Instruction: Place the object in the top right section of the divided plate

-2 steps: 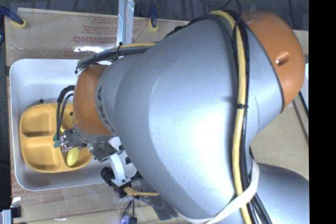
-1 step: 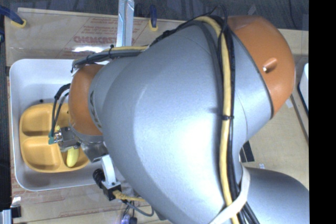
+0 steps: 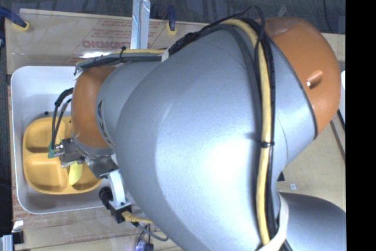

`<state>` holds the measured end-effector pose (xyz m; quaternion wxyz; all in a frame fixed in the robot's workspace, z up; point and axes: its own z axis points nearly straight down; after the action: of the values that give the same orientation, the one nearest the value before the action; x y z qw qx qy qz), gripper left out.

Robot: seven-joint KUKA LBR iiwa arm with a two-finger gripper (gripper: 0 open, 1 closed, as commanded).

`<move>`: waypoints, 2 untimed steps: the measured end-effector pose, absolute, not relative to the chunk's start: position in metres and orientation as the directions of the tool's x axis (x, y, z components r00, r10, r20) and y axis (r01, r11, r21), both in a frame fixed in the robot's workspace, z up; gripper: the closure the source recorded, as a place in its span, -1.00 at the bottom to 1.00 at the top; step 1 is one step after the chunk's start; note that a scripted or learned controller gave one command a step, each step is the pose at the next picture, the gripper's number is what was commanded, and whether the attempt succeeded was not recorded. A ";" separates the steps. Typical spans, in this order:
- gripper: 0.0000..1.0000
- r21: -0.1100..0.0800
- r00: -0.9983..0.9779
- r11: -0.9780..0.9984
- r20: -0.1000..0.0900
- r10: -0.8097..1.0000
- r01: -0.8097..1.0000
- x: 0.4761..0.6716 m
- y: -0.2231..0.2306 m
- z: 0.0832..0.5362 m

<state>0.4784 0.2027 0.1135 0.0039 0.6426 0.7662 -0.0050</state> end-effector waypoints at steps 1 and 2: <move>1.00 -0.004 -0.026 0.026 0.000 1.000 1.000 0.475 0.213 0.171; 1.00 -0.006 0.164 -0.164 -0.001 0.986 0.986 0.475 0.194 0.106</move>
<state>0.4749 0.1941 0.1062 -0.0020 0.7629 0.6465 -0.0021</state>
